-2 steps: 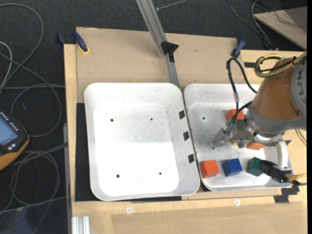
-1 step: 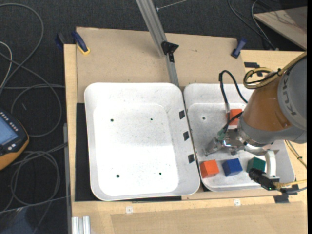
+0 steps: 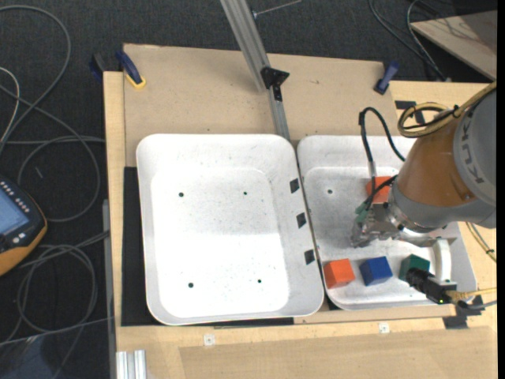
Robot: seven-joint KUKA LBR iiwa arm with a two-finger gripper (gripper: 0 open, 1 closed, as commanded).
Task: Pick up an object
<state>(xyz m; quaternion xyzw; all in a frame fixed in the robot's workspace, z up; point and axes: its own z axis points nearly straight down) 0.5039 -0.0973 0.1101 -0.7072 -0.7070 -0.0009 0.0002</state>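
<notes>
Reaching down into the right bin, your gripper sits low over the white floor, and you cannot tell from here if it has a block. To pick well, line it up right over one block, the orange block or the blue block just below it. The arm leans in from the right, wrist bent down.

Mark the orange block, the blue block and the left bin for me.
orange block (image 3: 340, 272): camera view, middle of its top face.
blue block (image 3: 376, 270): camera view, middle of its top face.
left bin (image 3: 215, 140): camera view, bare far rim.
</notes>
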